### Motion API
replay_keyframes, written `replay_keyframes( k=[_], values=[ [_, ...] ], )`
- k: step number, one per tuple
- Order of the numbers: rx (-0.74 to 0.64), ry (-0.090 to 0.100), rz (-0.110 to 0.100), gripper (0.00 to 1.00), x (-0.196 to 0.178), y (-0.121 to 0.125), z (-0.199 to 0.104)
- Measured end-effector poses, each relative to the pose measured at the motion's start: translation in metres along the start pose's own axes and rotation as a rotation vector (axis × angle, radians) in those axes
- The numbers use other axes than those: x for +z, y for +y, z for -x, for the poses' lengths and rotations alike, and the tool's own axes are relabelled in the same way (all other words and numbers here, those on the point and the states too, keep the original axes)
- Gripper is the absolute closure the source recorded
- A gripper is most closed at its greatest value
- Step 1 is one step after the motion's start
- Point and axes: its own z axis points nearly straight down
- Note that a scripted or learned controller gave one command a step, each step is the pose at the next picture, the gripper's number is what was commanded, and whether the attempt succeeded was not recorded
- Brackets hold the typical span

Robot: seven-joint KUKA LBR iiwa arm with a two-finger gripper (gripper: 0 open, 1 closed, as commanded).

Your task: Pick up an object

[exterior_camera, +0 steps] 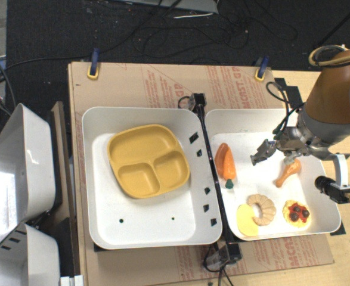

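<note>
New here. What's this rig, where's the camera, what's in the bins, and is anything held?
One picture, taken by a fixed camera above the bench, looking down at a slant. The grey arm with an orange band is a KUKA iiwa reaching in from the right; its end effector hovers over the right bin. That bin contains a toy carrot, an orange drumstick-like piece, a croissant on a yellow disc, and a small tart with berries. The left bin contains a yellow divided plate. Nothing is seen held.
</note>
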Motion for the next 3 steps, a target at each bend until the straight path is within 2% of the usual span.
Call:
replay_keyframes(
  k=[1, 2, 3],
  values=[
    [0.001, 0.0, -0.002, 0.0, 0.061, -0.007, -0.006],
    [0.002, -0.001, 0.006, 1.0, 0.047, -0.005, -0.005],
    [-0.004, -0.003, 0.012, 1.0, -0.017, -0.005, -0.007]
  ],
)
